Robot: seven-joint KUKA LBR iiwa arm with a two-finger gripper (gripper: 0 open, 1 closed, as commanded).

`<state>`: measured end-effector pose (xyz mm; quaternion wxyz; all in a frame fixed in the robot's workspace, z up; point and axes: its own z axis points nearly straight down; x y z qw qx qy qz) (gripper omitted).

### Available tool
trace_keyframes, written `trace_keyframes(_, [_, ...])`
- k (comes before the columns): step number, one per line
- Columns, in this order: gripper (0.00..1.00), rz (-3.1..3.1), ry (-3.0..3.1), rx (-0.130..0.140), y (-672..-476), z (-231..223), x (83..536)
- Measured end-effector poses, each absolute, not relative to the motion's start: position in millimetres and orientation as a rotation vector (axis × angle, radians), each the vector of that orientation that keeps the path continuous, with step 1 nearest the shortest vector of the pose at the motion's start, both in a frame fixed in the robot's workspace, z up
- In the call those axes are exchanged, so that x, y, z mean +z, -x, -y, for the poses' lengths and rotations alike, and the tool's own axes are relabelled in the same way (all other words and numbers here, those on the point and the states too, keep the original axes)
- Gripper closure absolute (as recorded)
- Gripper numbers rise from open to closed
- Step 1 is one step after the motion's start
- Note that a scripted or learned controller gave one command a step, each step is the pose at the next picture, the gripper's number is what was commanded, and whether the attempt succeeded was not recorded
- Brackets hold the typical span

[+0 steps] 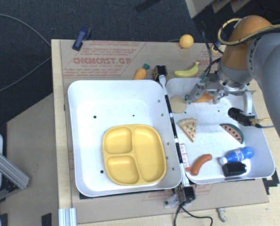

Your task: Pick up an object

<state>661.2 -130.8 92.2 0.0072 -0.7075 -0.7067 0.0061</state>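
Grasp step: gripper (203, 96) low in right bin (264, 147), 12 o'clock end, over orange item (204, 98) (identity unclear). Claw state: cannot tell. Next: confirm pinch, lift.

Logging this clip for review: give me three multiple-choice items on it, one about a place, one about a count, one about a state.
1. Where does the yellow divided plate lie?
A. left bin
B. right bin
C. bare bench

2. How many compartments has the plate?
A. two
B. three
C. five

3. How does the banana lie?
A. inside the right bin
B. on the plate
C. outside the bins, on the bench

Key: 1 A, it sits on the floor of the left bin; 2 B, its ridges split it into three; 3 C, it rests beyond the right bin's far rim.
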Motion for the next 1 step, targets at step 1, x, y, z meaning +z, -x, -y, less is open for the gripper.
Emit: trace_keyframes(1, [0.00, 2.213, 2.209, 0.012, -664.0, 148.0, 84.2])
